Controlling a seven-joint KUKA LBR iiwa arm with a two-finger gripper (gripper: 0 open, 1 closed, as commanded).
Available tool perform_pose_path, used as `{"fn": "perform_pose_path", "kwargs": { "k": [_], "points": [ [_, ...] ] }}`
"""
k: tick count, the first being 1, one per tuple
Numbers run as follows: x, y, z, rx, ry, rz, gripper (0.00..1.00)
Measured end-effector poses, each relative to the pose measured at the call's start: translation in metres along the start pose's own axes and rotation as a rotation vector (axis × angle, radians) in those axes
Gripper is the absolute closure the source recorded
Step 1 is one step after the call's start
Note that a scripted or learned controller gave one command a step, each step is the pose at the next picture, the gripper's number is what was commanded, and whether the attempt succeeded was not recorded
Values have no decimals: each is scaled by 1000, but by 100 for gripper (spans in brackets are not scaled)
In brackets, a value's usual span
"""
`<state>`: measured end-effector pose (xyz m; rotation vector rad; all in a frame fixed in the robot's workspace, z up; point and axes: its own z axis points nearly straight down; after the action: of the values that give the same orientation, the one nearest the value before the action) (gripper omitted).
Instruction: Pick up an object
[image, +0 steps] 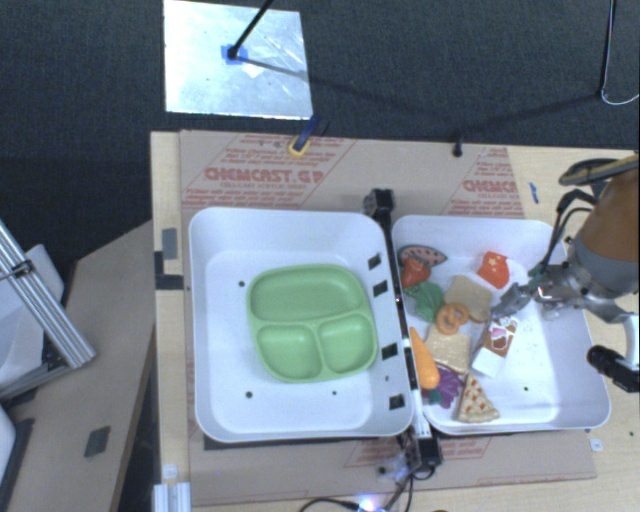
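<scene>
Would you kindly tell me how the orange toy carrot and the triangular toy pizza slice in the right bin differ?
The orange toy carrot is long, narrow and one plain colour, while the triangular toy pizza slice is flat, with a tan crust and red topping. The carrot lies against the bin's left wall, near the divider; the pizza slice sits farther right, near the front edge. Both are toy foods lying in the right white bin, clear of the gripper.

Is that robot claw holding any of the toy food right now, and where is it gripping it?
It cannot be told. The gripper sits low over the right bin, beside the small carton, with nothing visibly between its fingers.
</scene>
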<state>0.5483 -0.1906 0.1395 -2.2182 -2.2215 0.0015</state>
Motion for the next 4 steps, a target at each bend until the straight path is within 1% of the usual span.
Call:
{"fn": "perform_pose_path", "kwargs": {
  "k": [1,2,3,4],
  "points": [
    [1,1,51,-4,0,1,0],
    [0,2,38,-7,-2,0,100],
    [4,-3,-8,-7,-3,-2,100],
    [2,-1,-73,-10,-4,-3,100]
  ]
}}
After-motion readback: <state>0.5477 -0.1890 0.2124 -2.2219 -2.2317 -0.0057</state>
